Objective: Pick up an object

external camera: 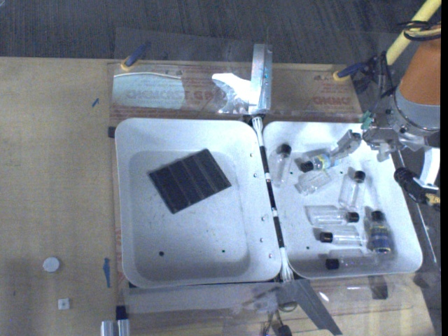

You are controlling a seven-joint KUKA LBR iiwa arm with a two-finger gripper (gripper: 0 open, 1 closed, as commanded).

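The brown wooden table (56, 187) has two shallow white plastic bins side by side.

The left white bin (140, 145) has one thing in it: a flat dark grey ridged panel (190, 180), lying tilted near the middle.

The right white bin (406, 257) has the small clear plastic bottles with black caps. I count about seven, but some are see-through and hard to tell apart. One bottle (281, 161) lies near the left wall. Two clear bottles (334, 218) lie side by side low in the bin. One dark blue bottle (379, 238) stands by the right edge. One loose black cap (332, 263) lies near the front.

The grey metal claw (348, 144) reaches in from the right, over the top of the right bin, just beside a bottle with a yellow and blue label (318, 161). I cannot tell if the claw is open or closed.
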